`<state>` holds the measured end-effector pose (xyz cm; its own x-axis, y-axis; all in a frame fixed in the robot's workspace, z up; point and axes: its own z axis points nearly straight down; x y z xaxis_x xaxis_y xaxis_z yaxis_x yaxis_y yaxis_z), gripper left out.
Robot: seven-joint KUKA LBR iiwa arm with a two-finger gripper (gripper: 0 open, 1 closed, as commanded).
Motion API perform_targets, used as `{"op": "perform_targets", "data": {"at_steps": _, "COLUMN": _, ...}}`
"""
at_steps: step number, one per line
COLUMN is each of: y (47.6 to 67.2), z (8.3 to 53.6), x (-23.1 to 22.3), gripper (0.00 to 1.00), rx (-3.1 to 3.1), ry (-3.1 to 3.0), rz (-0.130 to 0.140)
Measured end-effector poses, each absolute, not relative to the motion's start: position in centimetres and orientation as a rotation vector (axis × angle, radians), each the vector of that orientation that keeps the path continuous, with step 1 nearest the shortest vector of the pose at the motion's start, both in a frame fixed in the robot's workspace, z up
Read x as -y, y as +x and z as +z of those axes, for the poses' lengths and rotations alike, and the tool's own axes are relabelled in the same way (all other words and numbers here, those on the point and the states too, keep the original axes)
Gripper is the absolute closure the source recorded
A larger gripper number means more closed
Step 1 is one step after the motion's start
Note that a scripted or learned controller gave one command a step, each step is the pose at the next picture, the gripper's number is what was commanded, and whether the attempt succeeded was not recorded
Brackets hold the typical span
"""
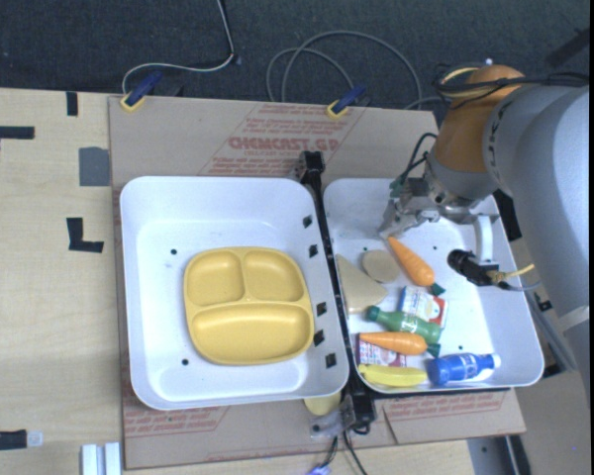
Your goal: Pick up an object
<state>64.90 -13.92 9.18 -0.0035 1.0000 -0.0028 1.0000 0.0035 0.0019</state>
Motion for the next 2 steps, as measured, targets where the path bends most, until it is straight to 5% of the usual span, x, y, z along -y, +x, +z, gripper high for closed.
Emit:
{"op": "perform_targets", "data": {"at_steps": 1, "y": 57.8, "z": 18.7, "x": 8.8, "gripper": 1.0, "rx": -2.228, "ry": 2.218, "rz": 0.002}}
{"op": "perform_targets", "data": {"at_steps": 2, "y": 56.0, "z": 12.7, "x": 16.6, "gripper": 1.0, "rx": -2.22, "ry": 2.232, "rz": -0.014}}
